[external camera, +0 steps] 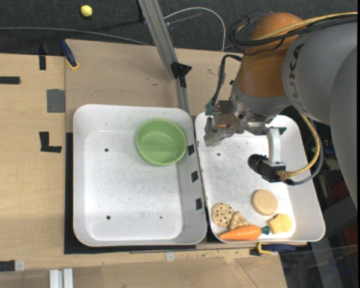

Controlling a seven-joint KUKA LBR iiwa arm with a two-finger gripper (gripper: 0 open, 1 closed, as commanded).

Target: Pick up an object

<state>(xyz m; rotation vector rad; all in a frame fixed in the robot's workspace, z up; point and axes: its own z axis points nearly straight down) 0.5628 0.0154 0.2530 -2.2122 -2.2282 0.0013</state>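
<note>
Hovering near the right bin [300, 138]'s left wall, the end effector [215, 132] hides its finger state.

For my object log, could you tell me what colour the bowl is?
Light green; the bowl shows best in the camera view, in the left bin.

bins [96, 161]: white speckled plastic, smooth; bowl [161, 141]: matt green plastic; bench [24, 179]: pale matt wood

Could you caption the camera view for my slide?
Arm's tool poised over right bin; green bowl in left bin.
</note>
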